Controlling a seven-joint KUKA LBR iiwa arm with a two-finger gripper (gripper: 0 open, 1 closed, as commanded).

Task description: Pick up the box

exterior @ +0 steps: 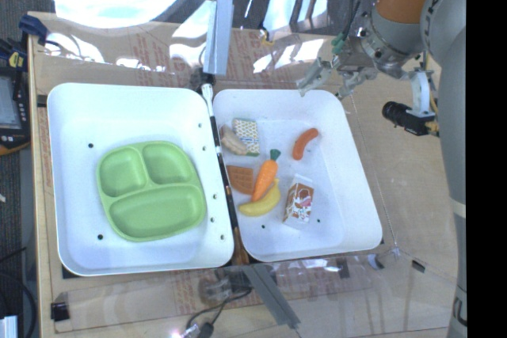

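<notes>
Camera view: box (299,203) is lying in the right bin (360,194), near-right part, just beside the banana (262,204) and carrot (265,177). Gripper (326,77) is hovering over the bin's far rim, jaws spread wide, holding nothing. Risk: jaws descending slightly off could be catching the banana or tipping the box instead.

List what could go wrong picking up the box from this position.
1. The box lies close beside the banana and carrot, so the gripper may nudge or grab those instead.
2. The gripper sits up at the right bin's far rim, so it has to come down well inside the bin or it may clip the wall.
</notes>
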